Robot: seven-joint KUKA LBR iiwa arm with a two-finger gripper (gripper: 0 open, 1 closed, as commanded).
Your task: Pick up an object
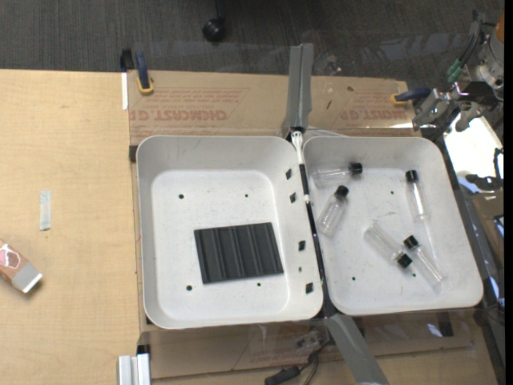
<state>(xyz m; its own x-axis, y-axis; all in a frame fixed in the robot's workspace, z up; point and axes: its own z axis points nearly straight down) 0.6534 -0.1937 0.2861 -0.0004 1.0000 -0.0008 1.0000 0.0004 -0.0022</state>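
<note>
Several small clear vials with black caps lie scattered in the right bin (449, 295). One vial (330, 172) lies near the bin's far left corner and another vial (330, 212) lies slanted just below it. A third vial (416, 199) rests near the far right side. Two more vials (409, 255) lie crossed together near the right front. In the left bin (160, 295) a dark ribbed rectangular pad (239, 252) lies flat at the middle front.
Metal fittings and cables (469, 87) crowd the upper right beyond the right bin. Blue clamps (409, 96) hold cardboard behind the bins. A grey divider post (300, 87) rises between the bins. A small packet (18, 269) lies on the wooden bench at left.
</note>
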